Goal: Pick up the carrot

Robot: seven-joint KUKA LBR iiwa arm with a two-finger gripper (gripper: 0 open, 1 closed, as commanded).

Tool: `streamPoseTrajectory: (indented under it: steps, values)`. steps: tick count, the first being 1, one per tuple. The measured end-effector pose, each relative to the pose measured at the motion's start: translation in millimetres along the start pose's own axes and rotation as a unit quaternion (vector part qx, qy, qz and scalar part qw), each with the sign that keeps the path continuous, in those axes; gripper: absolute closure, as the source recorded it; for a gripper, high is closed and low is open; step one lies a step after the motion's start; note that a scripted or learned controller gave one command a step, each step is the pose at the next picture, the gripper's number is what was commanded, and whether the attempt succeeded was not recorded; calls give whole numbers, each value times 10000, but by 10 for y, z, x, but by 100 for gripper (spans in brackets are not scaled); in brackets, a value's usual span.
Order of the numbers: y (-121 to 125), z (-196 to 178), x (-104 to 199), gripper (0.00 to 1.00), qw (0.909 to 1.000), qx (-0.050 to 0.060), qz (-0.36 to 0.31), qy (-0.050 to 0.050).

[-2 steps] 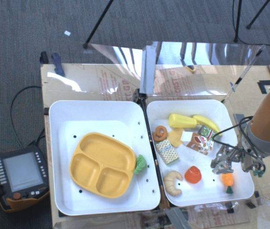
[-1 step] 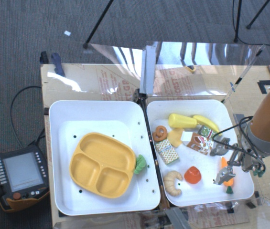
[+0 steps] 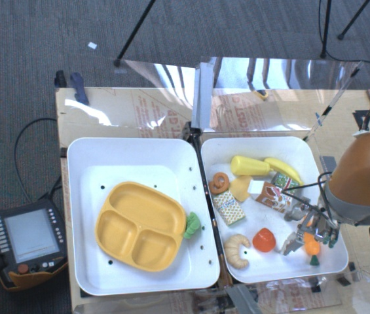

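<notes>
We see red print on the clear film (image 3: pixel 237 113) over the bench's back edge, but can't read it. The small printed cartons (image 3: pixel 228 207) in the right bin show graphics only, no legible txt.

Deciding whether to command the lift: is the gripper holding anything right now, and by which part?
It cannot be told. The gripper sits right at the carrot in the right bin, but the view is too small to show whether the carrot is between its fingers.

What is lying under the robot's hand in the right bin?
Under the hand lies the orange carrot with its green tip, on the right bin floor. The hand covers the carrot's upper part, so any contact is hidden.
</notes>
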State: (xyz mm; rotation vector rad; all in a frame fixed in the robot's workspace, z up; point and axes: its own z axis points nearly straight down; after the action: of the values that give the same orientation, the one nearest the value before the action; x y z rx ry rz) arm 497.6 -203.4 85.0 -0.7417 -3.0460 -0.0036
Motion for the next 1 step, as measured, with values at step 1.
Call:
streamPoseTrajectory:
  steps: [1]
  values:
    - [9, -106, -10, 100, 10000, -5, -15, -11]
